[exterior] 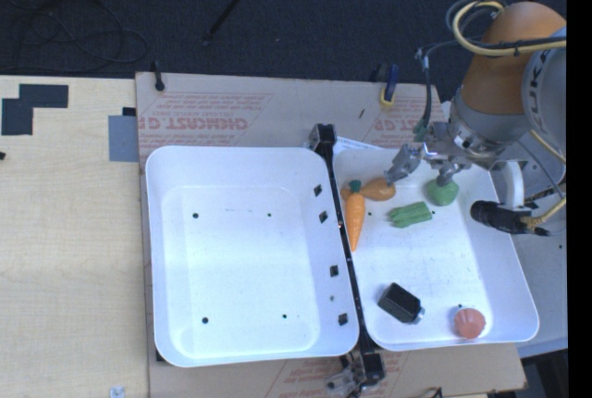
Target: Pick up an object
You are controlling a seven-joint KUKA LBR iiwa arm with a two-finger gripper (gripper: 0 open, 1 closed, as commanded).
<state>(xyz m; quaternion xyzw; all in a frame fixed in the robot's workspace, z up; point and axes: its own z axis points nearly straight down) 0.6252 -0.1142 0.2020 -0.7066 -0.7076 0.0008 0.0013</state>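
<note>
My gripper (pixel 425 168) hangs over the far part of the right bin (pixel 504 290), open, with nothing between its fingers. Its left fingertip is just above an orange oval piece (pixel 377 191), and its right fingertip stands over a round green piece (pixel 442 192). An orange carrot (pixel 354 218) lies along the bin's left wall. A long green piece (pixel 410 215) rests just below the gripper. A black block (pixel 400 303) and a reddish ball (pixel 469 322) sit near the bin's front edge.
The left bin (pixel 176 202) stands beside the right one, with a black divider strip (pixel 338 230) between them. Both rest on a cardboard sheet (pixel 231 114). The grey arm with its orange band (pixel 513 54) reaches in from the right.
</note>
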